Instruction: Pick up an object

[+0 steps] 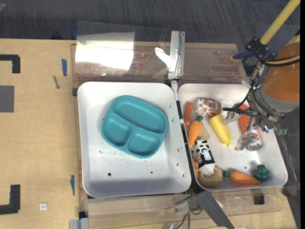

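The right bin [279,162] holds several toy foods. Along its left side lie an orange carrot [188,111], a second carrot with a green top [194,130], a brown and white carton [208,107], a yellow piece [221,129] and a black and white carton [203,152]. A tan round piece [211,175], another carrot [243,177] and a green broccoli [261,172] lie near the front wall. My gripper [249,140] hangs low over the right half of this bin, just right of the yellow piece. A red-orange piece [244,123] shows right beside it.
The left bin [95,166] bears a teal divided plate [135,125]. A clear plastic sheet and a metal strip [175,56] stand behind the bins. The arm's orange band [285,80] and cables overhang the right bin's far right corner.
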You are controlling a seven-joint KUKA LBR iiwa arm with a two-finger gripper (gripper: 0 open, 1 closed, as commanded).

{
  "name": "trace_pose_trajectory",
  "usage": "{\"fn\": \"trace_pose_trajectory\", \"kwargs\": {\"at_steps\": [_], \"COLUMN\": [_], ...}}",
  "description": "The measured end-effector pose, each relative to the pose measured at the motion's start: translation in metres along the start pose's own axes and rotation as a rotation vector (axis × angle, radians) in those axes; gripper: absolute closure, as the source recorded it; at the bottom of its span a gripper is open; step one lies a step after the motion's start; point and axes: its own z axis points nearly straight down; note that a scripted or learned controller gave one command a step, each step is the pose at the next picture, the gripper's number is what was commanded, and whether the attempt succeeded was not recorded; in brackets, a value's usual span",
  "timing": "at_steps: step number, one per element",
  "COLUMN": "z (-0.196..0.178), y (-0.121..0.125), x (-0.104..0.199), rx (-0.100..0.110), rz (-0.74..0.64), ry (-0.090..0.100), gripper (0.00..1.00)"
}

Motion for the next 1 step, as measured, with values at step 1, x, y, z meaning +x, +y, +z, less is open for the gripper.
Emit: {"fn": "trace_pose_trajectory", "kwargs": {"at_steps": [1], "z": [0.0522], "y": [0.0401], "x": [-0.0065], "rx": [0.004], "rz": [-0.054], "ry": [-0.010], "gripper": [0.00]}}
